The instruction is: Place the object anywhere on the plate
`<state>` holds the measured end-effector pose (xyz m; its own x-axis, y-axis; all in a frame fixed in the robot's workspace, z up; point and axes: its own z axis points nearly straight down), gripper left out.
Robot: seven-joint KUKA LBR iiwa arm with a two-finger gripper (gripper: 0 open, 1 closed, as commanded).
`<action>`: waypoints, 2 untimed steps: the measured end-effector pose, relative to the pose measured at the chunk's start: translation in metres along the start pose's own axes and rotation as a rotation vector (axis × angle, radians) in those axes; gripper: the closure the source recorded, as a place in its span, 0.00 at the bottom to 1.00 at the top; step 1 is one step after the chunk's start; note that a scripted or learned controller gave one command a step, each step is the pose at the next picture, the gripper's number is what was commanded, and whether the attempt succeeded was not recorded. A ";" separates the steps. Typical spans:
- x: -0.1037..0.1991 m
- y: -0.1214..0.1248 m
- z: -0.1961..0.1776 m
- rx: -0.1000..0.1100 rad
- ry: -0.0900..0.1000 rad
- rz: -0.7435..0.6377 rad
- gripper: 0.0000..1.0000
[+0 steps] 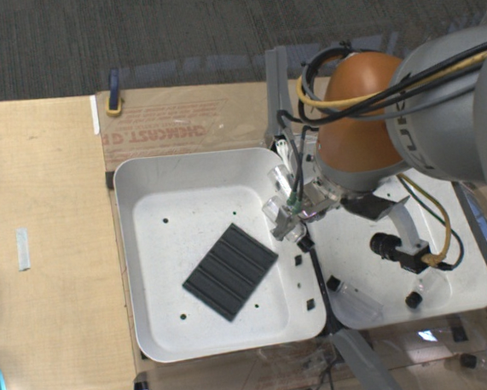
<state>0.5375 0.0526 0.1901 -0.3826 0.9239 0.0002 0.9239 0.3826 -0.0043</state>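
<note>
A black ribbed rectangular plate lies flat and turned at an angle in the middle of the left white bin. My gripper hangs over that bin's right rim, just above and to the right of the plate's upper corner. Nothing recognisable shows at its metal tip. A small clear object lies at the near left of the right bin. Small black pieces sit by the divide between the bins, one below the gripper, one nearer the front and one in the right bin.
The grey arm with its orange band covers much of the right bin. A small black round thing rests near that bin's front. Cardboard lies behind the left bin, and wooden bench stretches to the left.
</note>
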 end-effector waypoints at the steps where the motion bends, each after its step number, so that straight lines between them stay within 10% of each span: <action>1: 0.048 0.003 0.048 0.000 0.000 -0.645 1.00; 2: 0.035 0.102 0.098 -0.006 -0.004 -0.757 1.00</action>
<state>0.6183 0.1234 0.0920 -0.9127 0.4085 -0.0024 0.4085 0.9127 0.0014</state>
